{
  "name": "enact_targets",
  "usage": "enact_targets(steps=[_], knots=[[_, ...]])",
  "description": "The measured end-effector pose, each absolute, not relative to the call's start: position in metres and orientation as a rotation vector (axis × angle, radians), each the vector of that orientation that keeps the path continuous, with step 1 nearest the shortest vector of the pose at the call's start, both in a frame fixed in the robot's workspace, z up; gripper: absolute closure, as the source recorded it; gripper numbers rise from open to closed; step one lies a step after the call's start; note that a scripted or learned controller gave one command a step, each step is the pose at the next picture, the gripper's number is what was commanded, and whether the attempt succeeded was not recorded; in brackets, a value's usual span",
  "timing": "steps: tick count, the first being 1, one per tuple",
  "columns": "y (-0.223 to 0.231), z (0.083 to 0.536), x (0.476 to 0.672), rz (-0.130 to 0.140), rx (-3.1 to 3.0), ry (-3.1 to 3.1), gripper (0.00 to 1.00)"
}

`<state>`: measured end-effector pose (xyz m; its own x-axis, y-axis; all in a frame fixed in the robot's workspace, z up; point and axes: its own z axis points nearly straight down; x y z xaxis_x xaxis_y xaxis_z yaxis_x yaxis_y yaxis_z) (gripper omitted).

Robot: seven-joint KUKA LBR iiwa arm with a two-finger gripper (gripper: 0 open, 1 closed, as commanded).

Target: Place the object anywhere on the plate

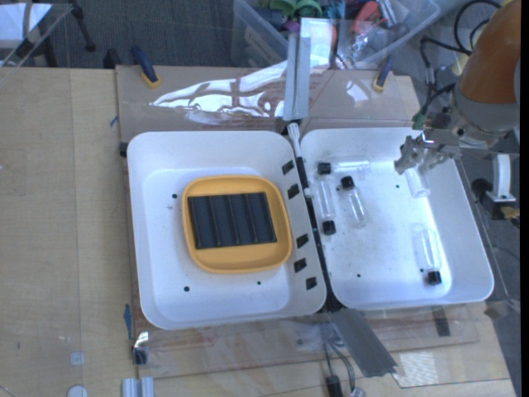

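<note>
Nearest, along the lower edge of the frame, pale wooden bench top (pixel 58 246) was seen, with a grey strip of tape or metal (pixel 364 347) lying below the bins. Above it, left of centre, the shallow white left bin (pixel 157 292) carried the yellow rounded plate with a dark ribbed insert (pixel 236 222), with nothing laid on it.

In the right white bin (pixel 471 279), several small clear plastic vials with black caps were scattered: one at the lower right (pixel 427 255), a pair near the bin's middle (pixel 351 198), another beside the divider (pixel 324 209). At the upper right, the grey two-finger gripper (pixel 416 165) was seen low over a further clear vial (pixel 417 182); whether its fingers were open or closed could not be told, and no hold could be confirmed.

For the pick to be done well, the vial would probably need to be taken squarely across its narrow body, since a smooth round tube is likely to roll or slip.

Farthest, at the top, a clear tub of coloured toys (pixel 331 2) was seen beyond crumpled shiny film (pixel 223 98), with dark carpet behind.
</note>
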<state>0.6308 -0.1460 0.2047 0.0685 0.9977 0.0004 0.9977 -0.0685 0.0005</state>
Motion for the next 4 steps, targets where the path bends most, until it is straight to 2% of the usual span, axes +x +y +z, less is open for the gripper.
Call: enact_targets(steps=[1,2,3,4], knots=[[-0.089,0.184,0.553,-0.002,2.212,2.235,1.0],[-0.053,0.184,0.483,-0.002,1.988,2.437,1.0],[-0.001,0.235,0.539,0.001,1.87,2.524,1.0],[0.016,0.213,0.602,0.002,1.725,2.623,1.0]])
